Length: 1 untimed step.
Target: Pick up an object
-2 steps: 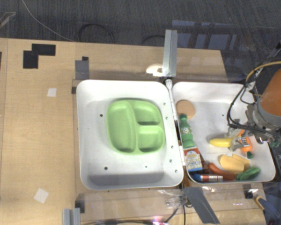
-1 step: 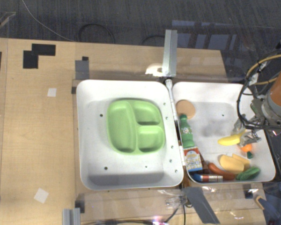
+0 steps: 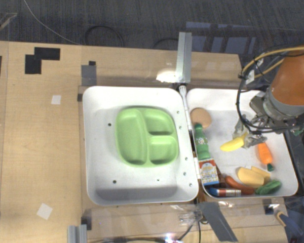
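One pincer [image 3: 249,138] down at the banana [image 3: 232,145], carrot [image 3: 265,155] at 4 o'clock; can't tell whether apart or clamped. Nothing lifted yet, pick pending.

Yellow toy banana [image 3: 232,145]: small, curved, lying flat on the floor of the right-hand white bin [image 3: 220,108], roughly mid-bin, tilted so its right end sits higher. The gripper [image 3: 248,138] is right at that upper right end; whether it touches the banana cannot be told.
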Motion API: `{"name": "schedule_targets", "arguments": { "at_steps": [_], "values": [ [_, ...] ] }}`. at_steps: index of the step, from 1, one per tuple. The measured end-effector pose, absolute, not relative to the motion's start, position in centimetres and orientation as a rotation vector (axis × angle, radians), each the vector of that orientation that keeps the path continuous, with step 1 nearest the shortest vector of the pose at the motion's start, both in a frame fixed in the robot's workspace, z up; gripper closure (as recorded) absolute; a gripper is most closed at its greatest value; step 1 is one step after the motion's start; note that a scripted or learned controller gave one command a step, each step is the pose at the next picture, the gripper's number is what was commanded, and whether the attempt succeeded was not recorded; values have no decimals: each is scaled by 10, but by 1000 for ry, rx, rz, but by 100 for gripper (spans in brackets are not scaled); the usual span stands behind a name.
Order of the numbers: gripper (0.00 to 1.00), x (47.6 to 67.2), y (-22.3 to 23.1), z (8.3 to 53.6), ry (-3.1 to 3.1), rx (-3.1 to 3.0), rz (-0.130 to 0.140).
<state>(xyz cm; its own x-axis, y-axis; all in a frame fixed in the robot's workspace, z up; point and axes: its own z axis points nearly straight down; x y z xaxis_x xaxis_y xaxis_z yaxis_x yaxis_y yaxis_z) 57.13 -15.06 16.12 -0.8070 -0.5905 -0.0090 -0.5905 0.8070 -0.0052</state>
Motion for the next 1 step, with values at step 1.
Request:
{"name": "schedule_targets", "arguments": {
  "at_steps": [1],
  "values": [
    [100,592,-80,239,3001,-866,-5]
  ]
}}
